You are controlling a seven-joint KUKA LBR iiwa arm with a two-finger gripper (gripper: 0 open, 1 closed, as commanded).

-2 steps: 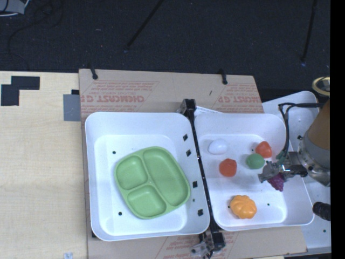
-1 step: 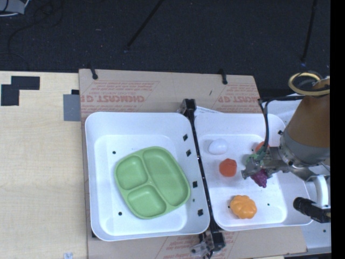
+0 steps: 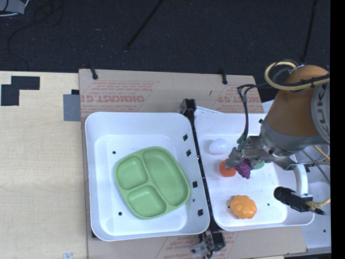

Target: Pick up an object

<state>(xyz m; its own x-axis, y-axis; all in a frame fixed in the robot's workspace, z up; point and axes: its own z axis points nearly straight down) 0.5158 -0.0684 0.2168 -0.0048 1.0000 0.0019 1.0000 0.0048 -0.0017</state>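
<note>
Far left: pale wood-grain surface (image 3: 38, 166) is being seen, with black and grey flat patches near its upper edge. A sheet of printed cardboard (image 3: 140, 93) is being laid under both bins; its lettering is reading mirrored and is hard to make out.

Left bin (image 3: 102, 128): shallow, white, smooth plastic with rounded corners. A light green divided plate (image 3: 152, 182) is being held in it, three compartments, lying flat and turned at an angle.

Right bin (image 3: 215, 209): its right side is being covered by the arm. A small white egg-shaped object (image 3: 218, 145) is lying near the upper left of the bin floor. An orange-red rounded object (image 3: 227, 169) and a purple knobbly object (image 3: 245, 170) are sitting just beside each other in the middle, directly under the end effector (image 3: 241, 158), and are being partly hidden by it. A hint of green is showing just right of the purple piece; what it is cannot be told. An orange lumpy pumpkin-like object (image 3: 243, 206) is lying apart, near the front of the bin.

Whether the end effector is released or clenched cannot be told; nothing is being clearly seen in its grasp. A black cylindrical part (image 3: 291, 198) is jutting out below the arm (image 3: 294, 112).
</note>
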